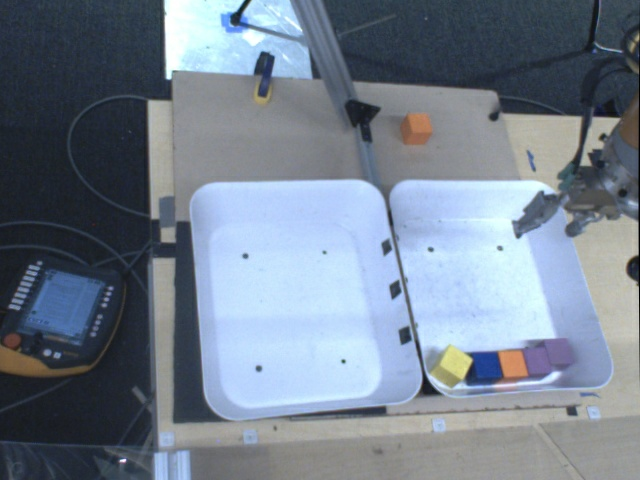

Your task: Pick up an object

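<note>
Lining the near wall of the right bin [575, 268] sit five blocks: yellow block [452, 365], blue block [486, 367], orange block [513, 364], two purple. Reaching them means descending squarely over one, avoiding the wall. The jaws [556, 218] hang spread and empty above the bin's far-right rim, well apart from them.
</note>
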